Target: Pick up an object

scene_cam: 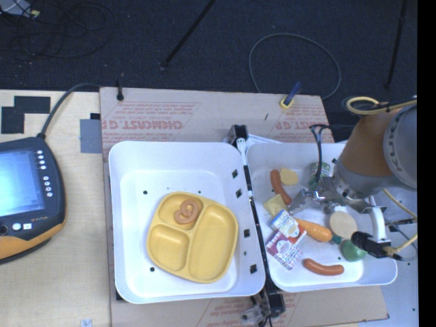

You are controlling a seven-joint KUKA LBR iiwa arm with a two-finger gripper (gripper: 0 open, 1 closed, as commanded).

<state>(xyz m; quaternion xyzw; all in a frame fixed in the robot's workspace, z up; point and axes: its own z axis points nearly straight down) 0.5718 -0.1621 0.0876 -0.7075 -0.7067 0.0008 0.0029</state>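
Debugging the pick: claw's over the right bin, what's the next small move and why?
Probably lower the claw slightly toward the yellow block. It sits low over the right bin, beside the block and the upper sausage, but I see nothing gripped. Finger state is unclear.

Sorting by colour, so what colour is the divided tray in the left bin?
Yellow: the divided tray, seen in the camera view.

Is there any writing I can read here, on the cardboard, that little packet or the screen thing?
Cardboard under the bins: red print, upside down, too blurred to read surely.
Cardboard, right half: more red print, partly hidden, unreadable.
Packet in the right bin: printed, too small to read.
Handheld screen at left: lit, its contents blurred.
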